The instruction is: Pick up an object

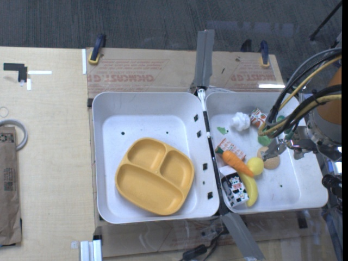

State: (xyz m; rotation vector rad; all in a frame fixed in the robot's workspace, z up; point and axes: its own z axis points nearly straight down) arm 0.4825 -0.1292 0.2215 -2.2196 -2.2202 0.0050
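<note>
Dark carpet up top, pale wood tabletop (pixel 49 145) below, with a sheet of printed cardboard (pixel 141 69) clamped at the back by two blue clips. Side by side on it, two white bins. Over in the left bin (pixel 100 145), just a yellow divided plate (pixel 155 175), lying flat and turned at an angle. Busy on the right bin (pixel 296 186): reaching in from the right edge, the arm (pixel 326 118), bent low over the far side of the bin, orange band partly cut off by the frame, with a thick bundle of black and yellow cables (pixel 293 99) looping across the wrist. Down at the end, the tool (pixel 273 150), hovering right over a tan round piece (pixel 271 162), close above or touching, hard to say which. Open or closed? Cannot tell, with dark metal and cables crowding that spot. Just left of the tan piece, a lemon (pixel 255 166), then a carrot (pixel 237 162) lying slantwise against it, and a banana (pixel 250 190) below. Nearer the divider, a small black-and-white box (pixel 232 188) and an orange-striped wrapper (pixel 229 146). Farther back, a crumpled white wad (pixel 240 121) next to a red-and-white packet (pixel 258 116), half tucked behind the cables. Small green scrap (pixel 222 129) too, too tiny to identify. Far left, a brown paper bag (pixel 8 184), cropped by the frame.
</note>
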